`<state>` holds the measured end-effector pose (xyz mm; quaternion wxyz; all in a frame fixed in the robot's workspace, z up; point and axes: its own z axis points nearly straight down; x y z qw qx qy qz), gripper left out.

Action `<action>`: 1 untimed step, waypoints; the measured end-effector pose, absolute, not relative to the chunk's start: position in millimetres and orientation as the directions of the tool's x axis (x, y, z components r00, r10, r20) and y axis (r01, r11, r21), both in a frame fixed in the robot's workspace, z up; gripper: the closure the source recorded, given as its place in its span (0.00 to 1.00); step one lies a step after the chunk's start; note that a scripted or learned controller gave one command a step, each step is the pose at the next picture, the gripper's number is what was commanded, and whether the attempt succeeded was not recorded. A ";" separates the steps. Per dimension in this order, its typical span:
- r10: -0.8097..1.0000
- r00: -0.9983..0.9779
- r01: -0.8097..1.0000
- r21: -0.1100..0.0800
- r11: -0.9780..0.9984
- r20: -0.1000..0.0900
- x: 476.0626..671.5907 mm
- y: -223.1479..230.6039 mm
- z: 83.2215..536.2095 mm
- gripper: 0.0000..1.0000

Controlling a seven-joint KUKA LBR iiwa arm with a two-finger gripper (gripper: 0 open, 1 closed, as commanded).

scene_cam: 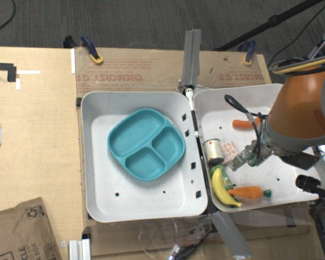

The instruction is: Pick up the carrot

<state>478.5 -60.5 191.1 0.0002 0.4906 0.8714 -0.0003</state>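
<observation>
We look down on a pale wooden bench (32, 145) with dark carpet beyond its far edge, cardboard sheets under and beside two shallow white bins. The left bin (97, 199), well away from the fingers, holds a teal three-part plate (146, 143), smooth and rounded, with bare white floor around it. The right bin (222, 104) lies under the grey arm (300, 115) with its orange band, which covers much of that bin's right side.

The gripper (242, 158) hangs over the middle of the right bin; we cannot tell how its fingers stand, and we see nothing between them. The carrot (247, 192), orange and tapered with a green end, lies below the fingers near the bin's front rim, apart from them. A curved yellow banana (221, 187) lies just left of the carrot, touching or nearly so. A small metal can (213, 149) sits left of the fingers by the bin's left wall. A second orange piece (242, 124) lies above the fingers.
</observation>
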 end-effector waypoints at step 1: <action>0.653 -0.758 0.653 0.000 0.758 0.000 478.7 -17.1 191.0 1.00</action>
